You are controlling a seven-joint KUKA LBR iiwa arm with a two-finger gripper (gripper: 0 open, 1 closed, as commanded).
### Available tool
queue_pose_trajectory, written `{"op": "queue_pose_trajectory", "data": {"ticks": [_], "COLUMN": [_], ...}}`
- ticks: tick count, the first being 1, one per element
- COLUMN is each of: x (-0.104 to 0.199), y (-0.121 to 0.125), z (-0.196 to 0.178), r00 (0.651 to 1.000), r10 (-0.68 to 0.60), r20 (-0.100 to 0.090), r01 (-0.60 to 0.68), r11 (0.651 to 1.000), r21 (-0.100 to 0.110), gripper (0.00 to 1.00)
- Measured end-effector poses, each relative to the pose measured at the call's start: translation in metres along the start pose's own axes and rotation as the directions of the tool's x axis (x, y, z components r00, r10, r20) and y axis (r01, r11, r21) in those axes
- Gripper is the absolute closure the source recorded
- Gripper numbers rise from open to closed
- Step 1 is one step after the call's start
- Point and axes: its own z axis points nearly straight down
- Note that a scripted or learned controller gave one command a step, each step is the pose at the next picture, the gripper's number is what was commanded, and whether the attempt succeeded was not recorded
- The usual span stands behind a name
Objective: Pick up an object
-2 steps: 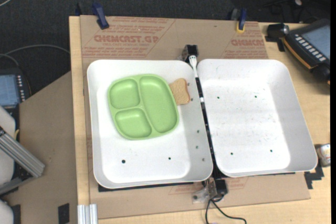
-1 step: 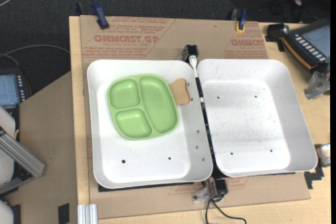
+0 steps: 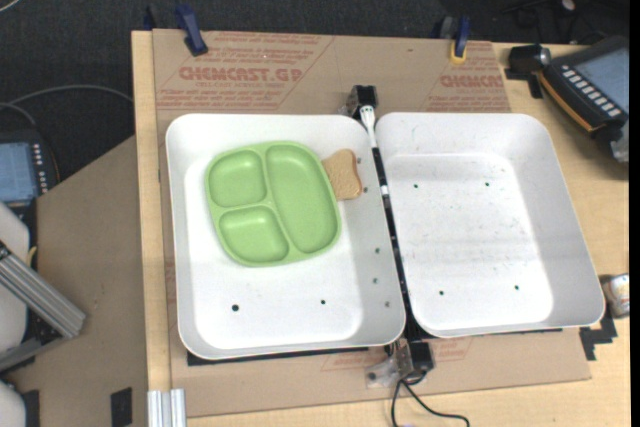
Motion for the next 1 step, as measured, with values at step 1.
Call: {"op": "queue_pose_trajectory", "data": {"ticks": [1], "x": [0.0927], "y": [0.0593], "z": [0.0132], "r00": [1.0], "r10": [-0.012], "r20": [-0.005], "r01": [0.012], "r11": [1.0], "r21": [0.001], "gripper": [1.0]}}
